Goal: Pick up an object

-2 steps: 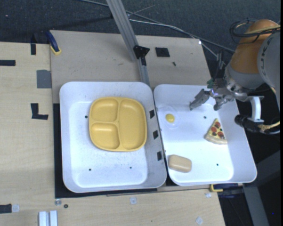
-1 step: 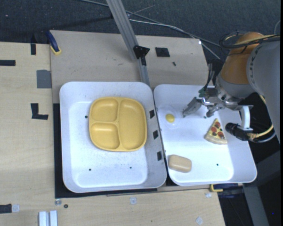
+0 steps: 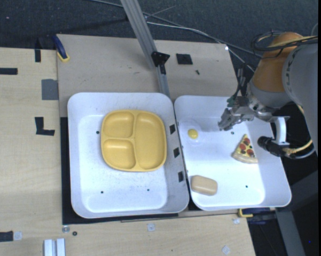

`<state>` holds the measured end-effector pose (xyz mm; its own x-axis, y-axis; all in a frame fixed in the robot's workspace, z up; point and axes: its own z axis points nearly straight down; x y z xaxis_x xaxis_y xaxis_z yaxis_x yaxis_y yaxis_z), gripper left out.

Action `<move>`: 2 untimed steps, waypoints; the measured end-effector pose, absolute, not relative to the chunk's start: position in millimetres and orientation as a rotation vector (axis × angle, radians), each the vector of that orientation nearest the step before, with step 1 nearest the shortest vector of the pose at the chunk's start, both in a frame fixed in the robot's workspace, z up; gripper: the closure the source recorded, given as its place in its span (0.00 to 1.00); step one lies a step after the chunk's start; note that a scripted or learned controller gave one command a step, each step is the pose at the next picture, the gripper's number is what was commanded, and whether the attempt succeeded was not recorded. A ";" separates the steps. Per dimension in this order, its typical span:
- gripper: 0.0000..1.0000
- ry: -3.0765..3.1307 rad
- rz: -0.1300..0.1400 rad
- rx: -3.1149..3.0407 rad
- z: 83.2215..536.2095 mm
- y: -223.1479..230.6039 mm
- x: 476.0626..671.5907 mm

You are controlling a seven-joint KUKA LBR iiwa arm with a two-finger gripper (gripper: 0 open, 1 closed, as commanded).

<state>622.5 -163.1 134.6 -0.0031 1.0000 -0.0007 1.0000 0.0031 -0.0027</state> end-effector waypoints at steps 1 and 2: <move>1.00 -2.224 -0.002 -2.220 177.5 -158.8 619.7; 1.00 -2.225 -0.003 -2.221 214.0 -158.2 620.5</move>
<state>620.5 -158.2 214.0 -0.0018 1.0000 -0.0003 1.0000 0.0018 0.0028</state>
